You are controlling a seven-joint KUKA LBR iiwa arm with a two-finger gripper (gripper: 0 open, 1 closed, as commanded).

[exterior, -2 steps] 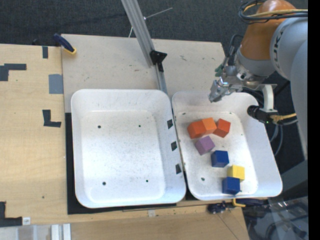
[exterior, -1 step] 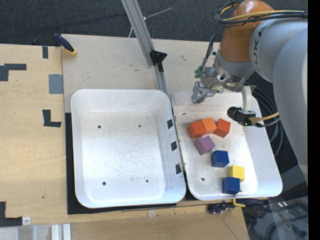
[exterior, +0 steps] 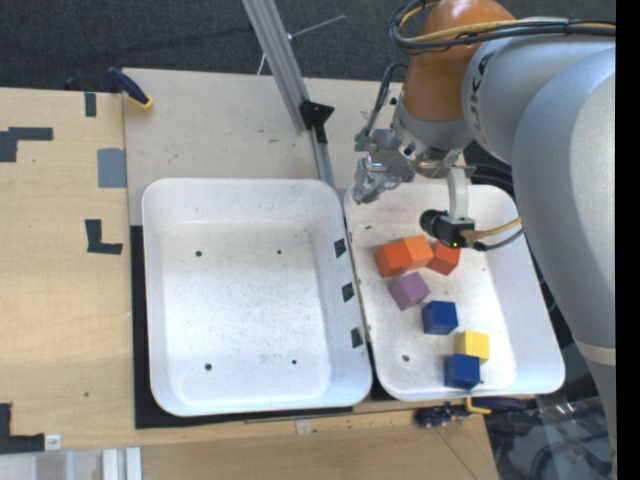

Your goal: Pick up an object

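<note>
- Nearest the camera, lower right of frame: a dark blue cube (exterior: 462, 370) touching a yellow cube (exterior: 473, 344) just above it, both in the right bin (exterior: 535, 353).
- Up from those, a second blue cube (exterior: 439, 317) sits alone; a purple cube (exterior: 408, 290) lies just up-left of it.
- Orange block (exterior: 403, 256) sits near the middle of the right bin, with a smaller red-orange cube (exterior: 444, 259) against its right side.
- Left bin (exterior: 240, 298), centre of frame: white, speckled, a few dark dots on its floor.
- Gripper (exterior: 368, 184) hangs over the upper left corner of the right bin, close to the wall shared by the two bins, well apart from every cube. Nothing seen between the fingers; whether they are spread or closed cannot be told from this angle.
- Arm (exterior: 520, 78) enters from the right; orange band (exterior: 450, 38) at upper right, cables looped around it.
- Grey metal pole (exterior: 280, 48) slants down from the top of frame toward the bins' shared wall.
- Blue and yellow clamp (exterior: 130, 86) at upper left on the bench (exterior: 60, 268).
- No legible writing or brand marks anywhere; only dark tape pieces on the bench at left.
</note>
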